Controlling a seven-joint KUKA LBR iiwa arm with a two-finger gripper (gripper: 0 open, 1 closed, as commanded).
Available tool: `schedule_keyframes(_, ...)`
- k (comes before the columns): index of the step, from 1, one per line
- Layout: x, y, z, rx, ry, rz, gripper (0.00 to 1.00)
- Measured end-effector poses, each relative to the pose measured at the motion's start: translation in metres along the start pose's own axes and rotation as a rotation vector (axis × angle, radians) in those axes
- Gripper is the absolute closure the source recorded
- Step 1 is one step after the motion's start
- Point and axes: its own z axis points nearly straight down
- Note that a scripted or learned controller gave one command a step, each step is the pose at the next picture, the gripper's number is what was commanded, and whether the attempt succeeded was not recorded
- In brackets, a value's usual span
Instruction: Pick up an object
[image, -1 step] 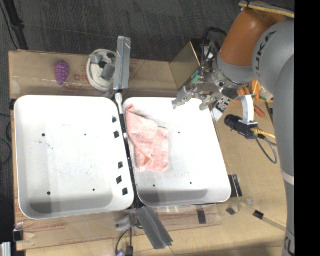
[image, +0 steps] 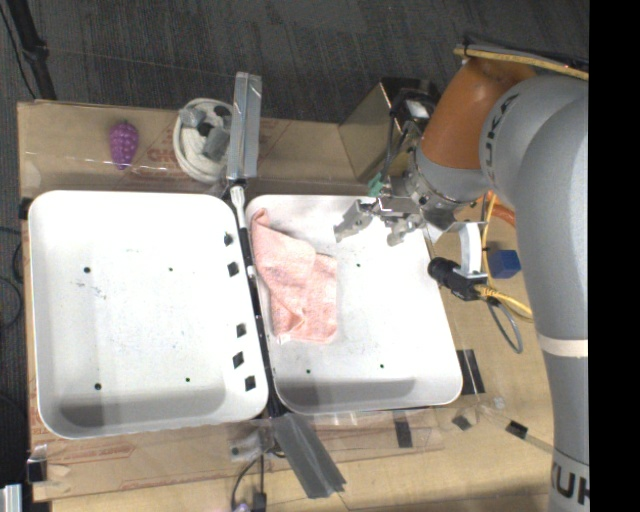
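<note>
Task thing: a pink cloth (image: 296, 284) lies crumpled in the right bin (image: 420, 340), against that bin's left wall and nearer its far edge than its near one
Pincer: the pincer (image: 373, 226) hangs over the far part of the right bin, just right of the cloth's upper corner; its two metal fingers (image: 350, 220) stand apart with nothing between them
Step in hand: by my judgement, the approach before a grasp; the cloth is not yet touched
How to do it well: shift toward the bin's left wall, come down over a raised fold instead of a flat patch, and close only once a finger sits on each side of a ridge; keep clear of the wall so a finger does not catch the rim
Cloth material: soft terry-like fabric, pale pink, rumpled into an uneven oblong with a thicker roll along its left side; it likely sags and drapes when lifted
Bins: shallow, smooth white plastic with rounded corners
Left bin (image: 130, 310): sits beside the right one, sharing the middle divide
Tabletop (image: 90, 150): brown board, a small purple object (image: 123, 143) near its far left corner
</note>
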Motion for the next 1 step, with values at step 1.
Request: schedule_keyframes(1, -0.0097, -0.0113, 0.078, 0.0, 0.001, -0.138, 0.0)
